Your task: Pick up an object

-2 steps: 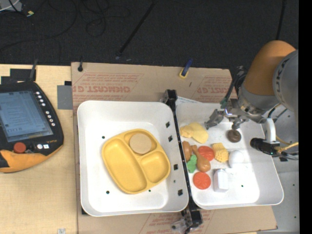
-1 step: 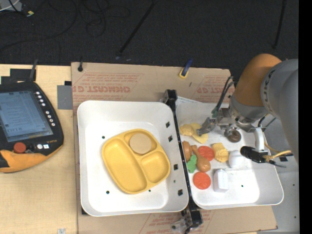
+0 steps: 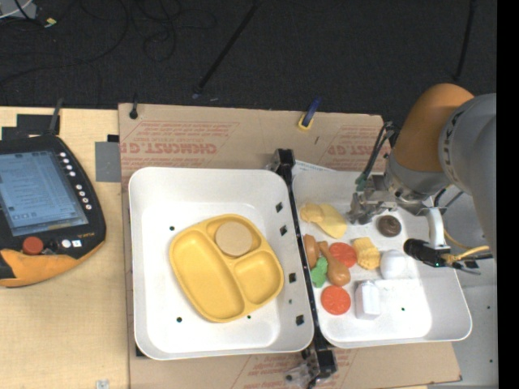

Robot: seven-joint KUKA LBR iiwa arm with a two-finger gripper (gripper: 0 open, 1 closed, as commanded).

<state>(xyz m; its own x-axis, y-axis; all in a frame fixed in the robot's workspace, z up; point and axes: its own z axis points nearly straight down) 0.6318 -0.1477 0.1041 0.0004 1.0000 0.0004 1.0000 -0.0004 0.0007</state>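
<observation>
From the camera view I judge that I am in the approach step of the pick: the gripper (image 3: 365,209) hangs low over the far part of the right bin (image 3: 450,318), with the grey arm (image 3: 462,148) and its orange band reaching in from the right, and nothing sits between the fingers that I can make out. Whether they stand wide or narrow I cannot tell; from this slant they read as a dark cluster and the gap is hidden. The things I could take lie in a loose heap toward me from the gripper: a pale yellow piece (image 3: 323,217) just beside it on the left, a small brown round object (image 3: 390,225) just beside it on the right, then a red piece (image 3: 342,254), a yellow chunk (image 3: 366,253), a white lump (image 3: 394,264), a brown drumstick-like shape (image 3: 334,271), a green bit (image 3: 318,275), a red-orange disc (image 3: 336,300) and a white block (image 3: 369,298) nearer the front. The left bin (image 3: 154,209) carries a yellow divided tray (image 3: 215,278) with a tan disc (image 3: 234,237) in one compartment. My reading is that the next move calls for settling on one target, probably the pale yellow piece or the brown round object, centring over it and descending straight, since the crowding means a neighbour could be nudged.
</observation>
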